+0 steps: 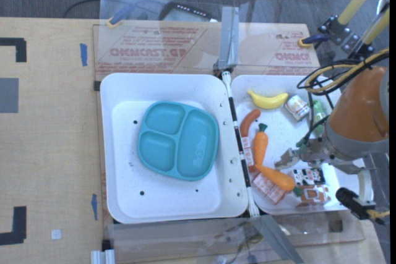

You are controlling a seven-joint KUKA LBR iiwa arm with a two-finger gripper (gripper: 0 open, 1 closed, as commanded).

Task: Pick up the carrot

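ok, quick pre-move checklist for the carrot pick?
1. Carrot located: ok. Upright carrot with green top lies in the right bin.
2. Target unique: not ok. A second carrot lies just below it.
3. Clutter: not ok. Hot dog lies close beside it.
4. Gripper over the carrot: not ok, it sits off to the side.
5. Finger state: cannot tell.
6. Blue tray in the left bin out of the way: ok.

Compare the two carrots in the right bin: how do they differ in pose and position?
The upper carrot stands nearly vertical in the view, green top up; the lower carrot lies slanted, pointing lower right. The upper carrot sits beside the sausage; the lower carrot rests by small packets. Both are orange.
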